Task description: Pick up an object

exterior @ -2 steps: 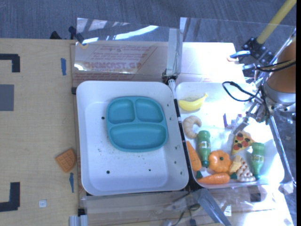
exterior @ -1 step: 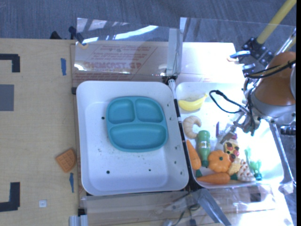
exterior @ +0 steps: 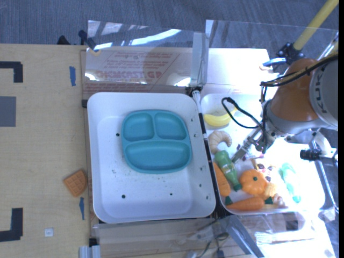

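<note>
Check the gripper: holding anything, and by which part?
Cannot tell. The gripper sits at the green bottle's top end in the right bin; no grasp visible.

A robotics lab is showing here — white bins (exterior: 102,144) sitting on a taped plywood worktop (exterior: 37,144), clear shielding (exterior: 145,58) standing behind, grey carpet (exterior: 161,4) lying beyond.

Smooth matt-plastic teal tray (exterior: 156,141), glossy white plastic bin (exterior: 102,144), matt wooden bench (exterior: 37,144).

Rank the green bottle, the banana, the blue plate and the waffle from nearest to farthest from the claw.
From the claw:
1. Green bottle, right bin, beside the claw.
2. Banana, right bin's far end.
3. Blue plate, left bin.
4. Waffle, on the bench left of the bins.
</note>
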You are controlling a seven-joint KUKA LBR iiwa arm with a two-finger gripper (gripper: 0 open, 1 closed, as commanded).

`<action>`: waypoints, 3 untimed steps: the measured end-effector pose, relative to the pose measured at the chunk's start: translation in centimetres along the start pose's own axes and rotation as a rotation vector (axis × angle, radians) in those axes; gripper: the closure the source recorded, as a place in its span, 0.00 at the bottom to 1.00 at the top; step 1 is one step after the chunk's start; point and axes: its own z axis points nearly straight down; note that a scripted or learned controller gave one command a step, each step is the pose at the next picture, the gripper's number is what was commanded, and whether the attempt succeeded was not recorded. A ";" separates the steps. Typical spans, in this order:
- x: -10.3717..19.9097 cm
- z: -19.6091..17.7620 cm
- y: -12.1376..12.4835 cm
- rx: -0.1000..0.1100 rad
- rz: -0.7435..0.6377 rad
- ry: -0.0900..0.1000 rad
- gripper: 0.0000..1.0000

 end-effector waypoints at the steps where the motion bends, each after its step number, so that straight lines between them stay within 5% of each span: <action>1: -8.3 0.2 3.9 0.009 0.042 0.015 0.00; 2: 0.6 0.0 -0.2 0.001 -0.179 0.002 0.00; 3: 4.1 -0.1 -1.5 0.000 -0.168 -0.002 0.00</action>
